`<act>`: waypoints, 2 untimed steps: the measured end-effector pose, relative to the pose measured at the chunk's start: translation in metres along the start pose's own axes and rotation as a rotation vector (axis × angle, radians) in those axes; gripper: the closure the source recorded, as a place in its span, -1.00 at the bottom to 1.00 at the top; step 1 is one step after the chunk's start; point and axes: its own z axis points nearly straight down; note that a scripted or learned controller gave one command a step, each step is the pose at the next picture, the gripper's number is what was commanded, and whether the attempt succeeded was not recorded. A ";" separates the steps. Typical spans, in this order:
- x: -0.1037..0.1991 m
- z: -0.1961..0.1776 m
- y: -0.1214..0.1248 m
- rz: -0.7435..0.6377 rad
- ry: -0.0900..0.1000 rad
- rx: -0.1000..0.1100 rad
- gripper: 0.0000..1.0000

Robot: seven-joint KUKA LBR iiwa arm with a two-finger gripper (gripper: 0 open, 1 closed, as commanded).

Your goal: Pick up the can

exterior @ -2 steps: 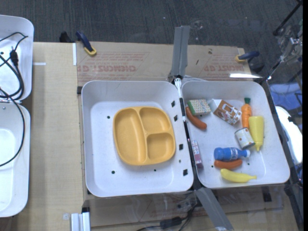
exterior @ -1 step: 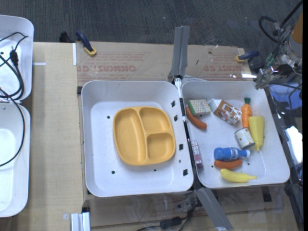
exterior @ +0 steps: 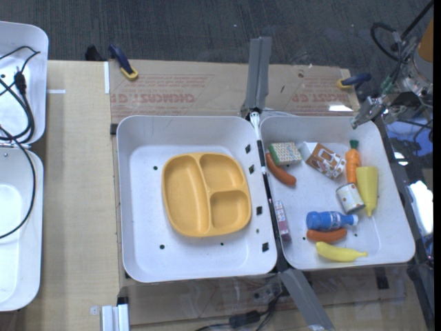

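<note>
Lying in the right bin [exterior: 386,150], the can [exterior: 349,198] touches the corn [exterior: 367,188].

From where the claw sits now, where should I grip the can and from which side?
Grip the can across its round body, coming straight down from above. It lies tipped on its side, squeezed between the corn cob on its right and the blue bottle just below-left, so a sideways approach would likely knock them. The claw is up by the bin's far corner.

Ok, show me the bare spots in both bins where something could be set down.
Left bin: a bare floor band rings the yellow divided plate, widest along the left and front walls. Right bin: one bare patch between the sausage, box and blue bottle. Around the can it is crowded.
</note>
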 end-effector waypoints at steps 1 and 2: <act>0.052 0.106 0.009 0.036 -0.007 -0.026 -1.00; 0.052 0.111 -0.042 0.241 0.002 -0.040 -1.00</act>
